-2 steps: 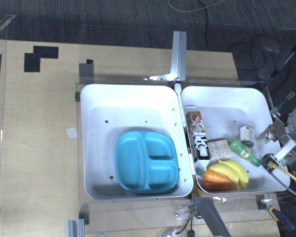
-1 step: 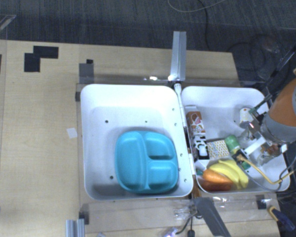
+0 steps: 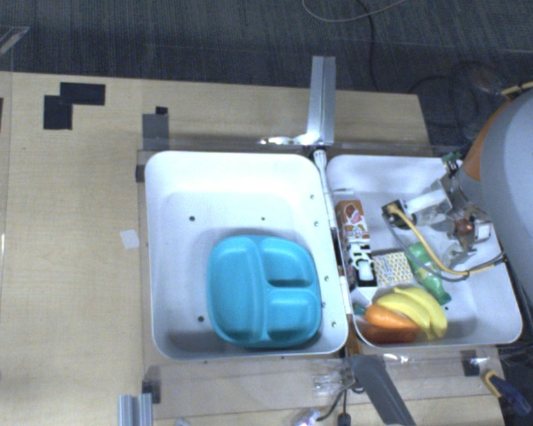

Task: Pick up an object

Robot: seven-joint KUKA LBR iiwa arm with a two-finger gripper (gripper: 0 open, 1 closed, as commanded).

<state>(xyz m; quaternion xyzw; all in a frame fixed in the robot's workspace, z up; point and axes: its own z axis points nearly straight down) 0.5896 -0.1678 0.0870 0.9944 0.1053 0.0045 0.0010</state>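
near right bin's front, bananas (image 3: 415, 307) lie crosswise.

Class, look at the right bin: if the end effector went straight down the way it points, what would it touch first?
Probably the green bottle lying just below the end effector, or bare floor of the right bin beside it; depth is hard to judge from above.
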